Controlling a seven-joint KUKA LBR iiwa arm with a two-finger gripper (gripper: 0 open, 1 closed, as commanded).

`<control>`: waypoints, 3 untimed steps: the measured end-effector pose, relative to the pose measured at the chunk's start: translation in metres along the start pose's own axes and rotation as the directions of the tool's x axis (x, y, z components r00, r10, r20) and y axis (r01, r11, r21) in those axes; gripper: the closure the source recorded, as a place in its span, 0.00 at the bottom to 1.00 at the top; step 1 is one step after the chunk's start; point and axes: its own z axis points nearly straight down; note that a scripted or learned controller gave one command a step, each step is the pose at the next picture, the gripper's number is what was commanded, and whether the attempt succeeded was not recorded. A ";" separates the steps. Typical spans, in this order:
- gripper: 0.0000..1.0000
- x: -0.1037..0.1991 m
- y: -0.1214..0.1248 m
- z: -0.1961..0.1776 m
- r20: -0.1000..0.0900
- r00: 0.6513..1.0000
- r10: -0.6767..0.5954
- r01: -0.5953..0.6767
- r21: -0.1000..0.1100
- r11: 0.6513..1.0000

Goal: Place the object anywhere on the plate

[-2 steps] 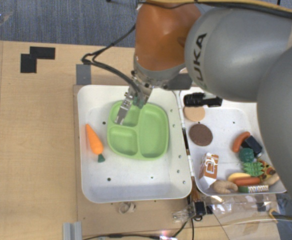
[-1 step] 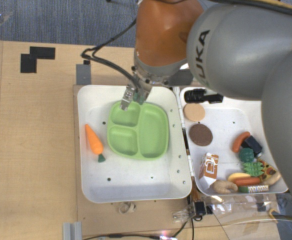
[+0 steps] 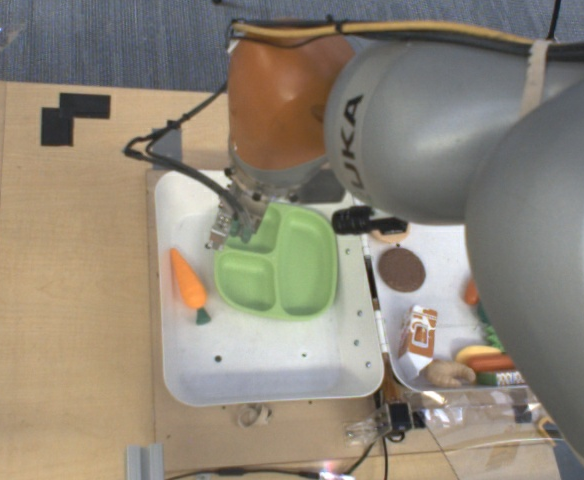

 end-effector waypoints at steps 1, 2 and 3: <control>1.00 -0.003 0.002 -0.014 0.009 1.000 0.000 0.000 -0.009 1.000; 0.00 -0.003 0.001 -0.014 0.009 1.000 0.000 0.000 -0.008 1.000; 0.00 -0.003 0.001 -0.014 0.009 1.000 0.000 0.000 -0.008 1.000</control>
